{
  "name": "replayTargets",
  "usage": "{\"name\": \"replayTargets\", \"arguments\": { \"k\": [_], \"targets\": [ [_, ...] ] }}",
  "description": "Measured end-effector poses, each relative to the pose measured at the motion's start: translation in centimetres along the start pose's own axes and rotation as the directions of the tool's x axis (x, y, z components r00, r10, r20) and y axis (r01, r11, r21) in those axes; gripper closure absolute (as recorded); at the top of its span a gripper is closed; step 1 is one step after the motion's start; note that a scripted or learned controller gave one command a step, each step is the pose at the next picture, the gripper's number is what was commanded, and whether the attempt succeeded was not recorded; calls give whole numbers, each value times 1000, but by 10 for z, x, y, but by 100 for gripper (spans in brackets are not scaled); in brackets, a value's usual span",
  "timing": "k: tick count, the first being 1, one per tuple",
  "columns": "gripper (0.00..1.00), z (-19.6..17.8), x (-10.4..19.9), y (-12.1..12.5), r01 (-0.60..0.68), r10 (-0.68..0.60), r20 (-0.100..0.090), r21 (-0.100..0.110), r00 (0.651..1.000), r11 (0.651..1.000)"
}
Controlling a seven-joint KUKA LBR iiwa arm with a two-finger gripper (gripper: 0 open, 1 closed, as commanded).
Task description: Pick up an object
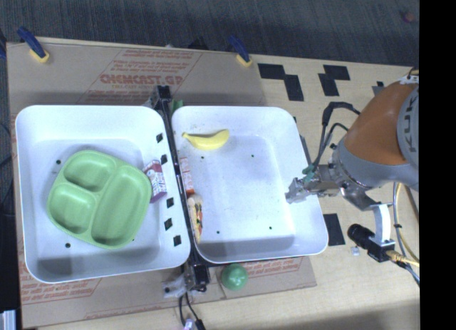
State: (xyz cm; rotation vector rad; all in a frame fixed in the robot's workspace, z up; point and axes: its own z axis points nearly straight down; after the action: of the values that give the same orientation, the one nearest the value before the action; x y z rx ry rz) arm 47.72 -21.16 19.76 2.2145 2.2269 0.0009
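over the right bin's edge the gripper hung, grip state unclear; it should centre squarely above the banana.

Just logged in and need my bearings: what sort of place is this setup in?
Most likely a robotics lab grasping bench: two white bins clamped on a cardboard sheet, toy-like test items such as a banana and a green divided tray, and black marker patches.
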Motion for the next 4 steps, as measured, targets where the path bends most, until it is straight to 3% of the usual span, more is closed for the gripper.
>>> {"name": "replayTargets", "arguments": {
  "k": [3, 4],
  "targets": [
    [100, -14, 0, 0, 1, -1, 2, -3, 1000, 1000],
    [100, -70, 61, 52, 2, -2, 0, -2, 1000, 1000]
  ]
}}
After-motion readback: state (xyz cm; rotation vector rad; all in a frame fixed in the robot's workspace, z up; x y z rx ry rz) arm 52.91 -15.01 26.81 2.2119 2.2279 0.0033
